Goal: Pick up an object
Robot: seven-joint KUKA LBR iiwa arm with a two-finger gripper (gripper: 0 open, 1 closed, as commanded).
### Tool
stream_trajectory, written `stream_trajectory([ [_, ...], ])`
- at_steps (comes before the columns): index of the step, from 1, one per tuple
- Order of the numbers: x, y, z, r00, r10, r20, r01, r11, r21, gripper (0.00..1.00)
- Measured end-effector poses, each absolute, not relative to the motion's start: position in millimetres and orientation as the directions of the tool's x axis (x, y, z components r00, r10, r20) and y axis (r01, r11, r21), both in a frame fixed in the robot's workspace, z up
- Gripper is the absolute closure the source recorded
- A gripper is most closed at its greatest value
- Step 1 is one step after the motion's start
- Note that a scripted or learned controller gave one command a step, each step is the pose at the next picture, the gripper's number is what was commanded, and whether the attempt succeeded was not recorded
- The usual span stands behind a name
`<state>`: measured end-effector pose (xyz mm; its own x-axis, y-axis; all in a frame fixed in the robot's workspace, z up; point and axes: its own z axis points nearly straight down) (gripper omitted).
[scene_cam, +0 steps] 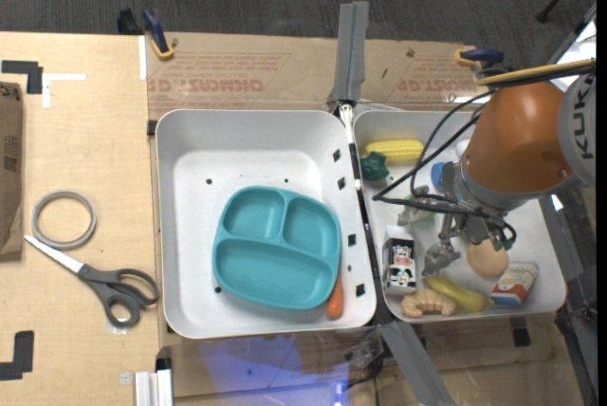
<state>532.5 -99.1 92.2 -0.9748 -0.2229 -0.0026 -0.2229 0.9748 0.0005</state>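
Observation:
My gripper (pixel 468 248) hangs low over the right bin (pixel 548 222), below the orange wrist band. Its fingers (pixel 440 254) stand open and hold nothing. A beige egg-shaped object (pixel 488 259) lies just beside the right finger, partly under it. In front of the gripper lie a yellow banana (pixel 457 292) and a tan lumpy piece (pixel 427 304). A small black-and-white box (pixel 401 264) stands to the left of the gripper. A red-and-white carton (pixel 515 284) sits at the bin's front right.
A corn cob (pixel 394 149), a green item (pixel 377 167) and a blue item (pixel 440 175) lie at the back of the right bin. The left bin (pixel 190 157) holds a teal divided plate (pixel 278 247) and an orange carrot (pixel 335 301). Scissors (pixel 100 281) and a tape roll (pixel 64 217) lie on the bench at left.

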Motion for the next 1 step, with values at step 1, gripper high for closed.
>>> stream_trajectory([
  [1, 499.4, -208.4, 92.5, -0.977, -0.212, -0.004, -0.212, 0.977, -0.001, 0.0],
])
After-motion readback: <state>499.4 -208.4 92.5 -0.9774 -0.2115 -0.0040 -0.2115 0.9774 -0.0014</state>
